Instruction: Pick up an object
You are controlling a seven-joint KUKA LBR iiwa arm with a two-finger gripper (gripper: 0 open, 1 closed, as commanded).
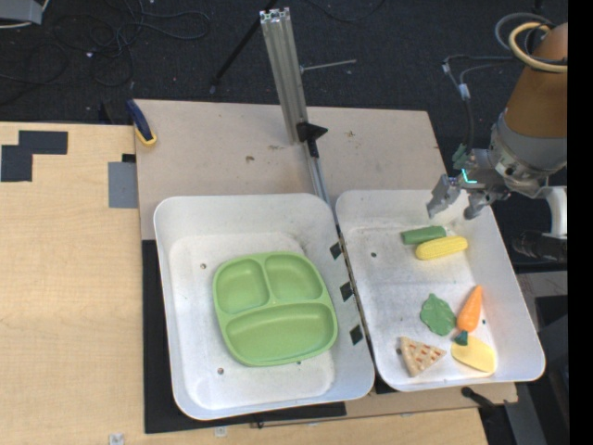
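Just below the gripper [457, 198] on my feed sit a green pod [423, 235] and a yellow corn cob [441, 247], touching each other near the far side of the right bin [384, 213]. Its fingers are spread apart with nothing between them. Nearer than the corn, same bin: green leaf [437, 314], carrot [471, 309], pizza slice [420, 355], cheese wedge [474, 354]. Left of all that, a green divided plate [273, 308] sits in the left bin [185, 225].
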